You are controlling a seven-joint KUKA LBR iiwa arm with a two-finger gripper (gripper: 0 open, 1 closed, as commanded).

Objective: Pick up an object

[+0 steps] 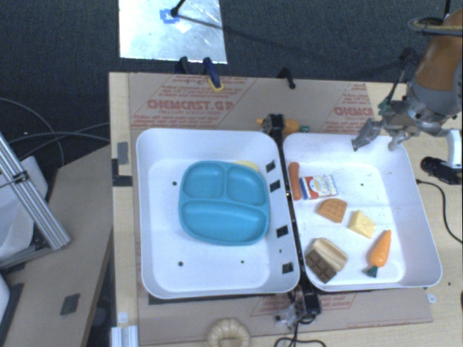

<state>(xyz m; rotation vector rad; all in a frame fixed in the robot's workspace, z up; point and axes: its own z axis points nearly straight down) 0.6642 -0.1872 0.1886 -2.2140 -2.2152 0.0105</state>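
Camera view: gripper hangs over the right bin's far rim, fingers spread, nothing between them. Bin holds a sausage, carton, waffle, cheese, carrot and chocolate block. Best bet is probably the carton: nearest, flat, some room around it. Align the fingers across its short side, descend straight, close only once they straddle it. It lies near and left of the fingers, toward the bin's centre, clearly apart from them. Left bin holds a blue tray.
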